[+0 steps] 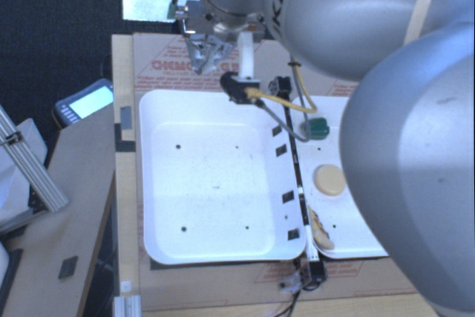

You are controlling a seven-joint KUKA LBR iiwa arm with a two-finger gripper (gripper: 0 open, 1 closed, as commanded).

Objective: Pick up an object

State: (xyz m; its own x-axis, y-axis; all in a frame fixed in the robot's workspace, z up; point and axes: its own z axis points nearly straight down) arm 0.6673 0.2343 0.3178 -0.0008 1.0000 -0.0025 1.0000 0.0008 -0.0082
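My gripper [207, 60] hangs above the far rim of the left bin [156, 159], near its back middle, over the cardboard. In the right bin [343, 109] lie a small green object [318, 128] near the back, a round tan disc [329, 180] in the middle, and a tan and orange item [321, 232] by the front left corner. All three are well to the right of the gripper and in front of it. The grey arm covers most of the right bin.
A black and yellow cable [276, 102] runs from the wrist down along the divider between the bins. A handheld screen device [84, 104] and an aluminium rail [31, 168] lie on the bench to the left. Printed cardboard [167, 63] sits under the bins.
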